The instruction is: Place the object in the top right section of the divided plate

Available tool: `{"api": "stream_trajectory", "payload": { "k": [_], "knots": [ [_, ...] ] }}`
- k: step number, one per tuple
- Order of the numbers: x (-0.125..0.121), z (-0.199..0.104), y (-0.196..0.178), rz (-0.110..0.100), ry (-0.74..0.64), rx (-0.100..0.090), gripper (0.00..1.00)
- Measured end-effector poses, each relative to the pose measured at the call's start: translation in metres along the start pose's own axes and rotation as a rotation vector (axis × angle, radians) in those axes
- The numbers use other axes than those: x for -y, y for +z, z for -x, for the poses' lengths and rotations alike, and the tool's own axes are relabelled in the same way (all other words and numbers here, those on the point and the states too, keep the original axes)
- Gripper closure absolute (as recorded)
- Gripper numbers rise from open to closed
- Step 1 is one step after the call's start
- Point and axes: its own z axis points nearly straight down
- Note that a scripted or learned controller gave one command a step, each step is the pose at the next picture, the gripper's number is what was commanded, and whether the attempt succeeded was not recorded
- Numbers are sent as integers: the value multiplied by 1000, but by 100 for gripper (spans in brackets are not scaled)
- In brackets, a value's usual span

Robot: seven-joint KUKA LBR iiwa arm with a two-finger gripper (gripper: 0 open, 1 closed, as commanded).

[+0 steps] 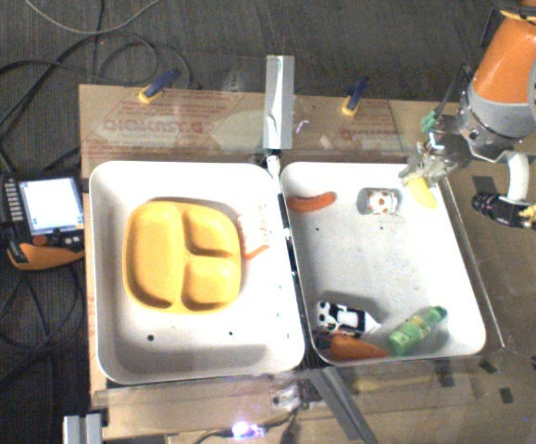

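Hovering over the right bin's [462, 248] top right corner, claw [422, 176] pinching a small yellow object [421, 191] that hangs between its fingers. Well apart to the left, yellow divided plate [186, 253] sitting in the left bin [110, 340].

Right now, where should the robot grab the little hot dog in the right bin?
Probably across the middle of the hot dog, coming straight down from above. It lies flat and roughly sideways near the right bin's upper left corner, so the gripper could close over its narrow width.
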Motion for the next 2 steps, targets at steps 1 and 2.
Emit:
{"api": "stream_trajectory", "payload": {
  "k": [1, 2],
  "knots": [
    [38, -40, 17, -1, 24, -2, 100],
    [113, -110, 36, -3, 116, -4, 100]
  ]
}}
